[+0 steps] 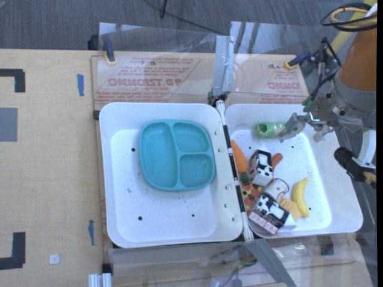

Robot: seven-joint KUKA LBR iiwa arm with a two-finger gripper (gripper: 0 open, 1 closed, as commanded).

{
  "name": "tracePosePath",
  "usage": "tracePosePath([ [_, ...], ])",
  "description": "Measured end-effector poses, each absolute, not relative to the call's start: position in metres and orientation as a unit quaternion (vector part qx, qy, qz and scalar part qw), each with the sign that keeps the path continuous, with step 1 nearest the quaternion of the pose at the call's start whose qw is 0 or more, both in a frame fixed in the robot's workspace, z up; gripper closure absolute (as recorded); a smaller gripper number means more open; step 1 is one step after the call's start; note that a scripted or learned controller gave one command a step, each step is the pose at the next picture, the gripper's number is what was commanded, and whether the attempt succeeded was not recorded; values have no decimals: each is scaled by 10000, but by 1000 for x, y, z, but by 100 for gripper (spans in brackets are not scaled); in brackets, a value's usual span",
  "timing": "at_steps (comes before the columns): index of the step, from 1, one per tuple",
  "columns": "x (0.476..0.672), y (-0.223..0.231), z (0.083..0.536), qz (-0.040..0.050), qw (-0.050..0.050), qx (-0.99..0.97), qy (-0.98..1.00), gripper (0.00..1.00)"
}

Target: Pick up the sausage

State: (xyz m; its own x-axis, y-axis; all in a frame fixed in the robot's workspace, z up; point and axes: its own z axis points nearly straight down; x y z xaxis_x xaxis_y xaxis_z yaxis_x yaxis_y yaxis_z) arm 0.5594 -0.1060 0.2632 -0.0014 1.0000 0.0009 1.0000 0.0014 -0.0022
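A: Teal plastic plate point(177, 154), three smooth compartments, lies flat in the left bin point(119, 178).

B: Right bin point(335, 211)?

A: Glossy toy food in a heap. Tapered orange carrot point(239, 156) along the left wall; curved yellow banana point(301, 196) to the right; two boxy cow-print cartons point(261, 166).

B: Sausage?

A: Small, rounded, reddish-brown sausage point(276, 158), mid-bin, touching the farther carton's right side.

B: Tool?

A: Metal gripper point(305, 129) is over the bin's far part, fingers apart, just right of a lumpy green piece point(269, 128), and well apart from the sausage.
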Motion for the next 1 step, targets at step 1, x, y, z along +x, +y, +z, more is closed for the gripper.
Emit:
tracePosePath([
  [1, 559, -106, 263, 4, 11, -7066, -7076, 0],
])
